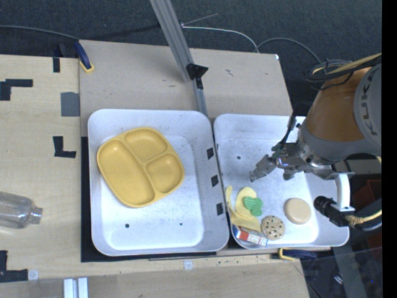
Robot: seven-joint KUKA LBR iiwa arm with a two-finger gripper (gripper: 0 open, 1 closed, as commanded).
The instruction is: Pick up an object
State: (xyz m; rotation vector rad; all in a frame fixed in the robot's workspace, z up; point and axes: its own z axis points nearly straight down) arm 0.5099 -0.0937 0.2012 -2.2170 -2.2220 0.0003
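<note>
In the right bin [248, 132], several small objects lie along the near edge: a yellow banana-like piece [232, 202], a green toy [251, 203], a speckled cookie [272, 226], a round beige piece [298, 211] and a red-and-white item [249, 235]. My gripper [273, 171] hangs over the middle of this bin, just beyond the objects and apart from them. It is open, its fingers [257, 174] spread, with nothing between them.
The left bin [149, 228] holds a yellow divided plate [140, 165]. A clear bottle [17, 210] lies on the bench at far left. A grey metal pole [177, 39] slants down to the back of the bins.
</note>
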